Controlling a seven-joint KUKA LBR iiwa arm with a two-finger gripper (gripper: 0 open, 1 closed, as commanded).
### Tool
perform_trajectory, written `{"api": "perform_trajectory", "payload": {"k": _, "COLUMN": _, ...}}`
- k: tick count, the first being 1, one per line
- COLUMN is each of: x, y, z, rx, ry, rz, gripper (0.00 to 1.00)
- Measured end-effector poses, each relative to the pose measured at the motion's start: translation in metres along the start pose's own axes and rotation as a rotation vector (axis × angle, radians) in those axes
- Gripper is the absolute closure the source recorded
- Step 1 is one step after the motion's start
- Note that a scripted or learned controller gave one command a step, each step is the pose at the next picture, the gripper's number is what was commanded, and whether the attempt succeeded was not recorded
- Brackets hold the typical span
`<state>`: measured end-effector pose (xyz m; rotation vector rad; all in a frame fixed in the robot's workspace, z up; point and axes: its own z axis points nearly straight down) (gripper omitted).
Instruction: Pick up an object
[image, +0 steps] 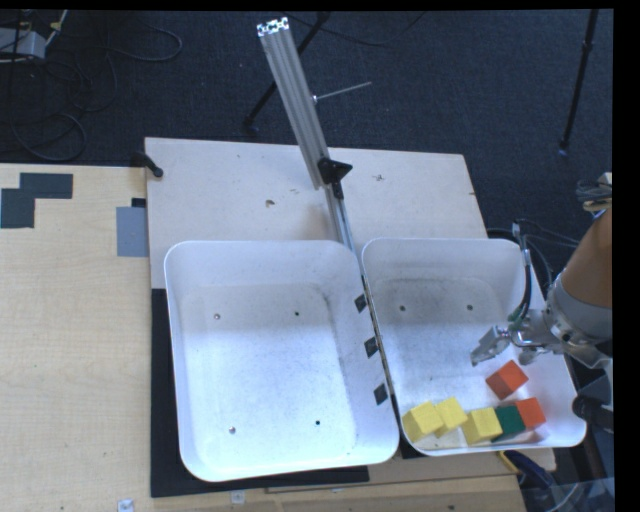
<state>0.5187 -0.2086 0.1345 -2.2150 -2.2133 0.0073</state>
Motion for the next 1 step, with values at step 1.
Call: {"api": "perform_trajectory", "payload": {"k": 1, "x": -0.001, "y": -0.0289, "z": 0.0439, "rx": -0.012, "ry": -0.003, "rz": 0.001, "gripper": 0.0}}
